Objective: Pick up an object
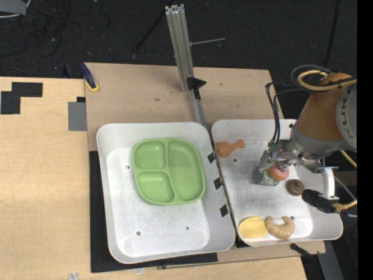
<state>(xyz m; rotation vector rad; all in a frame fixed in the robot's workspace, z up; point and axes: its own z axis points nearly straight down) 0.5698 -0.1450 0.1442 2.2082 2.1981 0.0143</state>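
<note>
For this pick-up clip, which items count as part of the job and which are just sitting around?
In play:
gripper, low in the right bin
small red and green object directly under it

Lying about:
orange drumstick-shaped toy
brown round piece
yellow piece
tan curled piece
green divided tray in the left bin

Single fixed camera, mounted above bench [233, 80], looking down at slant toward 12 o'clock. Moderate distance: both white bins fully in frame, left bin [116, 214] at 8 o'clock, right bin [250, 197] at 4 o'clock. Arm [326, 115] enters from 3 o'clock. Dark floor across 12 o'clock edge.
</note>
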